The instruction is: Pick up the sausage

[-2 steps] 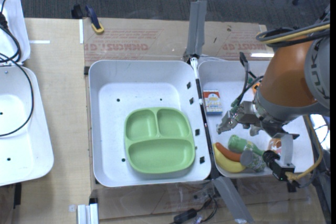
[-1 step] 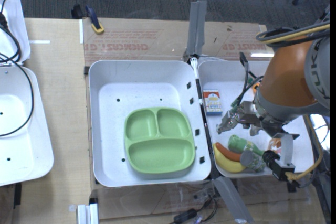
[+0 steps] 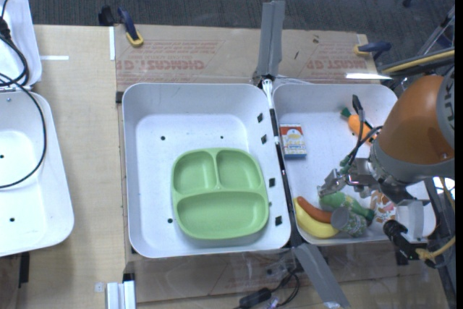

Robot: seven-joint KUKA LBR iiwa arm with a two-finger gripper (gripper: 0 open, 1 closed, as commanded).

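Note:
The sausage (image 3: 315, 210), a short red-orange piece, lies near the front edge of the right bin (image 3: 318, 108), resting against a yellow banana (image 3: 314, 226). My gripper (image 3: 338, 186) hangs low over the bin just up and to the right of the sausage, close to it. Nothing is visibly held. The arm's orange band and grey wrist cover the bin's right side.
A green and grey toy (image 3: 352, 216) lies right of the sausage under the wrist. A small red, white and blue box (image 3: 293, 142) sits mid-bin, and an orange item (image 3: 355, 124) lies at the back. The left bin (image 3: 145, 155) holds a green divided plate (image 3: 219, 193).

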